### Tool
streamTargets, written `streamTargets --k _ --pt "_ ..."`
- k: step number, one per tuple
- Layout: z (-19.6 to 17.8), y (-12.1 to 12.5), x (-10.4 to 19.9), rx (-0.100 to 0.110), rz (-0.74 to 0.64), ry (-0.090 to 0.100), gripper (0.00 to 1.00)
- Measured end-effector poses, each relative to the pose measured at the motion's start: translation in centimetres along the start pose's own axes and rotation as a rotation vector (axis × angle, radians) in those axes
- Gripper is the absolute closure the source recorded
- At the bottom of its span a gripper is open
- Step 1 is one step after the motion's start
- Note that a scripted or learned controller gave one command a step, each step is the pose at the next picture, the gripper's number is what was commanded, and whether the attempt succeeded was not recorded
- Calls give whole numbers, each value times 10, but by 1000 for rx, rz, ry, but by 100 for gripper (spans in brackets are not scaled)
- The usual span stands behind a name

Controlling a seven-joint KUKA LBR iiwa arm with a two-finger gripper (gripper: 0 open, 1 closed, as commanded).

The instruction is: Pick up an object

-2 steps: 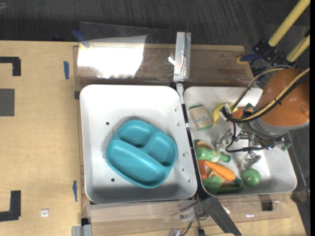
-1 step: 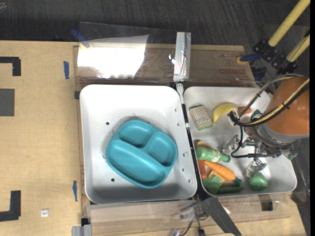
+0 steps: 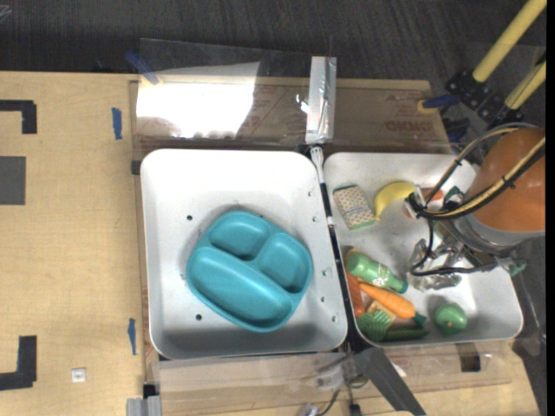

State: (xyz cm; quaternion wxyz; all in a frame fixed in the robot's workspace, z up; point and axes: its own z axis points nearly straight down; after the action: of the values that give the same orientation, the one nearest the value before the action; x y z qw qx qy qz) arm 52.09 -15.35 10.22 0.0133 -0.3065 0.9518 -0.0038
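Surface [image 3: 61, 232]: a pale wooden bench that fills the left and middle of the frame, with black corner marks along its far left edge and bits of blue tape.
Left bin [image 3: 165, 189]: a shallow white tray at centre frame; it holds one thing.
Teal plate [image 3: 250, 269]: a divided dish with three compartments, lying slightly askew in the middle of the left bin.
Right bin [image 3: 494, 319]: the second white tray, touching the left one along a shared edge, at right of centre.
Arm [image 3: 512, 189]: grey with an orange band, coming in from the right edge, dark cables looping over it.
Pincer [image 3: 436, 267]: metal, low over the middle of the right bin; from here I cannot tell whether it is open or closed, and I see nothing in its grip.
Yellow banana [image 3: 395, 198]: upper part of the right bin, just left of the cables.
Checkered block [image 3: 354, 206]: beside the banana, near the bin's upper left corner.
Green bottle [image 3: 375, 272]: lying tilted, left of the pincer.
Carrot [image 3: 388, 302]: orange, just below the bottle, lower left of the bin.
Green round fruit [image 3: 450, 317]: lower part of the bin, below the pincer, apart from it.
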Motion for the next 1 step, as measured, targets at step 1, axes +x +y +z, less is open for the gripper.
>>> streamTargets --k 1 --pt "-1 -74 -23 -13 -268 13 100"
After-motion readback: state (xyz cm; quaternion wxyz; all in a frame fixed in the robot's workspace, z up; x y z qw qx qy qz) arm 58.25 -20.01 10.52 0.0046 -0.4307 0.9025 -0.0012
